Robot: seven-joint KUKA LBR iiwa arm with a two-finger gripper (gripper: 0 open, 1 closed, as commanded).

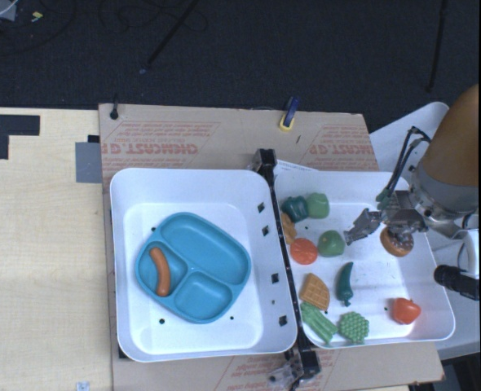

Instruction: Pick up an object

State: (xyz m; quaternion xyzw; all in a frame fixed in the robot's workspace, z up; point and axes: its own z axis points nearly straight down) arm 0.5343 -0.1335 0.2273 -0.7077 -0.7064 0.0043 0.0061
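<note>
White right bin (436, 326): green pepper (331, 243) lies just beside end effector (369, 225).

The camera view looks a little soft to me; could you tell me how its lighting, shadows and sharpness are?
In the camera view, light is even, no glare on the left bin; the blue plate casts a faint shadow; the gripper looks slightly blurred; the floor above is very dark.

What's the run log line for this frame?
arm: over right bin | end effector: open, holding nothing | nearest: green pepper | hot dog: on blue plate
</note>
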